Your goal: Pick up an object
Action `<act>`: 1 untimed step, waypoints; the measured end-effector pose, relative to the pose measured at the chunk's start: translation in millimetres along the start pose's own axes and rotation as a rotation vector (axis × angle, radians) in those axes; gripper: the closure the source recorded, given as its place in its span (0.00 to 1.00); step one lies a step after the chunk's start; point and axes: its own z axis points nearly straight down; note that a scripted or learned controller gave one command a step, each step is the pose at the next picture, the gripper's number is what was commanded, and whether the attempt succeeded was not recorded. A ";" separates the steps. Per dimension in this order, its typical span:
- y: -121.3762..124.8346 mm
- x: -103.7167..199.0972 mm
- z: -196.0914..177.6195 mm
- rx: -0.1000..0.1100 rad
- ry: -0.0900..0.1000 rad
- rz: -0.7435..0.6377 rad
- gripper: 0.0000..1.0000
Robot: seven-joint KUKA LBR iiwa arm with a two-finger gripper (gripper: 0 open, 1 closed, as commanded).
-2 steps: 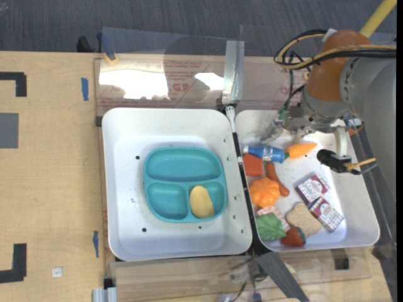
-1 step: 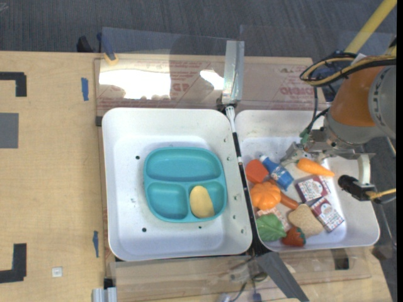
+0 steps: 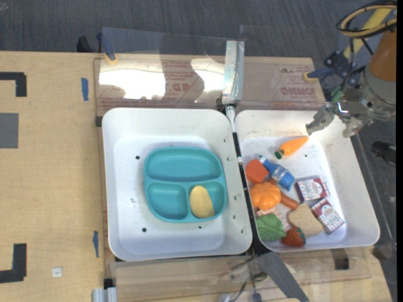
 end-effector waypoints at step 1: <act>26.0 13.3 137.8 0.009 0.002 -0.057 0.00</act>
